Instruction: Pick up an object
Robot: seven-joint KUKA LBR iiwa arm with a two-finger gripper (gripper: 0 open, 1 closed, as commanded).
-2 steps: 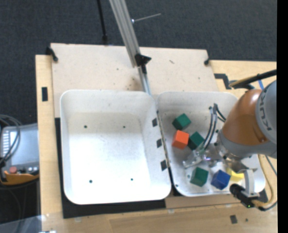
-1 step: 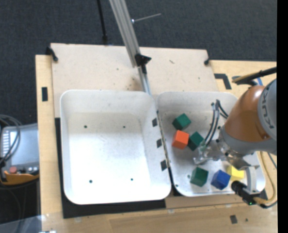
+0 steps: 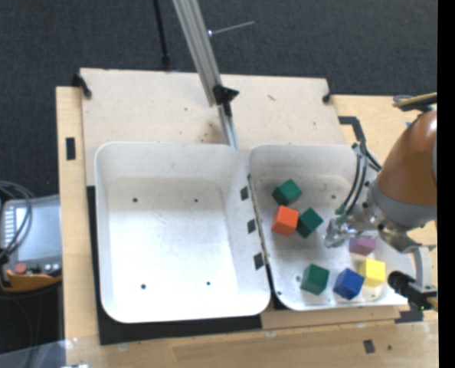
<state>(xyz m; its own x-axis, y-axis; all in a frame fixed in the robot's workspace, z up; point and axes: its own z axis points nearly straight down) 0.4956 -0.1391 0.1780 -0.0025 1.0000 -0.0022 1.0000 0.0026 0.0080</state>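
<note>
The gripper [image 3: 342,232] hung low at the right bin's [image 3: 304,158] right side, just beside a pink block [image 3: 362,244]; whether it was apart or together, I couldn't tell. Other blocks lay nearby.

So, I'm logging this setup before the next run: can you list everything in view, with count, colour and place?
green blocks: three, green, right bin, two upper middle, one near the front
orange block: one, orange, right bin, touching a green block
blue block: one, blue, right bin front
yellow block: one, yellow, right bin front, beside the blue block
purple block: one, pale purple, right bin, by the gripper
bins: two, white, side by side on the bench
metal rail: one, silver, slanting behind the bins
control pendant: one, grey, left of the bench
arm: one, orange and grey, over the right bin
gripper: one, above the purple block
</note>
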